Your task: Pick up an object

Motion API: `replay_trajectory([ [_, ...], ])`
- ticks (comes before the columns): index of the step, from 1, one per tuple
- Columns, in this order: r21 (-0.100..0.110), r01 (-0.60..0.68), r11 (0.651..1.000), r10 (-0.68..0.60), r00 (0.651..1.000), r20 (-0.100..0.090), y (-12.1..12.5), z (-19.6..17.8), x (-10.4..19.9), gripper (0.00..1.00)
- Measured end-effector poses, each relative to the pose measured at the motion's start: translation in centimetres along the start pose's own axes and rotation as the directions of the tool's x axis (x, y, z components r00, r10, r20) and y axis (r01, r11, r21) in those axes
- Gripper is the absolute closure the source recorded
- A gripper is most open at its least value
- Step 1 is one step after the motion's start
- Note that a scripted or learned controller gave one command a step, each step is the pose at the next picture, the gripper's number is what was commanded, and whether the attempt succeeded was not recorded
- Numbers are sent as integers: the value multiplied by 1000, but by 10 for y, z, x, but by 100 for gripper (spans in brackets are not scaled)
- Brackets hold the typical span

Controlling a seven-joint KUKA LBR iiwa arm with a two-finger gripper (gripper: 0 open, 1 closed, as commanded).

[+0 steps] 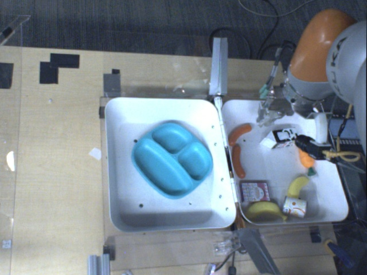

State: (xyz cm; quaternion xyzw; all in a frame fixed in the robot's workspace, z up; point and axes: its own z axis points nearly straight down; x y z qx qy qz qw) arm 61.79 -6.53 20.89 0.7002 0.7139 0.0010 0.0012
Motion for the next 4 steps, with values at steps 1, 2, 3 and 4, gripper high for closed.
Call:
replay_trajectory([
  [1, -1, -462, 887, 462, 887, 0, 21, 19, 15, 100],
  [2, -4, -454, 891, 454, 891, -1, 22, 8, 17, 100],
  [3, -8, -446, 895, 446, 895, -2, 24, -4, 18, 100],
  [4, -11, -438, 899, 438, 899, -3, 25, -15, 20, 100],
])
